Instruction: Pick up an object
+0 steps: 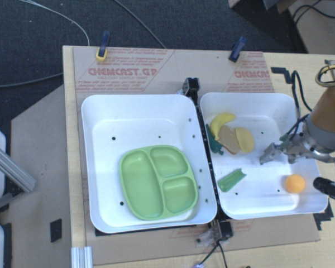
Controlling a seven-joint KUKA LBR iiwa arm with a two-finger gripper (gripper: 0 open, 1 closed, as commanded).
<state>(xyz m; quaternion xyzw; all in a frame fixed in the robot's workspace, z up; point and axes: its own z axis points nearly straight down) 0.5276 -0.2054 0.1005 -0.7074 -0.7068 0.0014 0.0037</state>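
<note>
I am hovering my gripper inside the right bin; whether it is released or clenched, I cannot tell. Nothing is being lifted: the orange ball is lying near, ungrasped.

Bright, even overhead light, no hard shadows. The white bins are close to blown out, with mild glare on their rims left of the claw. Soft shadows lie under the green tray and just below the orange ball beside the claw. Overall slightly soft, low-res; dark floor above stays murky, cables still readable.
</note>
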